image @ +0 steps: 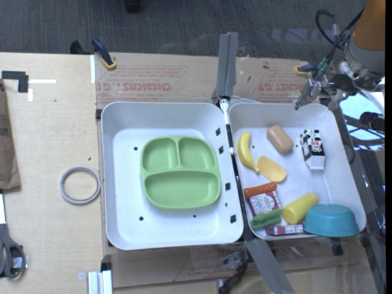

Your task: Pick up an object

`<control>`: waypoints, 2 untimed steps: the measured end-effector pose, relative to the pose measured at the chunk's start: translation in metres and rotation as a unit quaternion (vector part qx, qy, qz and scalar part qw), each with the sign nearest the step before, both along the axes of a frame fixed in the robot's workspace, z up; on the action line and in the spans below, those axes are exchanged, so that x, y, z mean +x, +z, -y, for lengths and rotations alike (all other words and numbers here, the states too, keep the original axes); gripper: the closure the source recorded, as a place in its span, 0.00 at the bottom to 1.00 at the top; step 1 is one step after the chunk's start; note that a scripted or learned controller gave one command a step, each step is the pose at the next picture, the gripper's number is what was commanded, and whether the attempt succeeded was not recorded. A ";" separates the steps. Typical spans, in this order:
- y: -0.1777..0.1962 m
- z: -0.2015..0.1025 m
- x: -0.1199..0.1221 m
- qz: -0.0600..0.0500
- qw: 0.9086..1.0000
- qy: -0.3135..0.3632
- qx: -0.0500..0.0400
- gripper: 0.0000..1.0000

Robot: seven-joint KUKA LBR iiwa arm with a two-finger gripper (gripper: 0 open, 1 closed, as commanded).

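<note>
The gripper (315, 90) hangs over the far rim of the right bin (343, 164), near its far right corner, with the orange band of the arm (372, 23) above it at the top right. Its fingers are thin, dark and partly lost among cables, so whether they stand wide or narrow cannot be told; nothing is seen between them.

All the loose objects lie in the right bin. A banana (245, 150) lies at the left side, its long axis running far to near with a slight bend. Just right of it is a yellow-orange chip-like piece (271, 168), long axis slanting from far left to near right. Farther in, a tan bread roll (280, 139) slants the same way. To the right, a small black-and-white carton (312, 147) lies with its long axis far to near. Nearer the front, a red packet (262, 199) lies beside a yellow bottle-shaped object (299, 207), which points from near left to far right. A green pod-shaped object (265, 219) lies just near of the packet, and a blue bowl (330, 220) sits upside down in the near right corner.

The left bin (116, 182) holds a green divided plate (181, 172). Left of it, on the bench (49, 133), lies a grey ring (80, 184).
</note>
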State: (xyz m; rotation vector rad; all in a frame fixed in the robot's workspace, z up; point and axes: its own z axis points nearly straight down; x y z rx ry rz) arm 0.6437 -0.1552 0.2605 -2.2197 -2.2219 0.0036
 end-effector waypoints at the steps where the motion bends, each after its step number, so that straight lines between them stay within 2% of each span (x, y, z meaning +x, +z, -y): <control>1: -0.118 -0.045 0.015 0.000 1.000 0.016 0.000 0.00; 2: -0.169 -0.028 0.015 0.001 1.000 0.026 0.000 0.00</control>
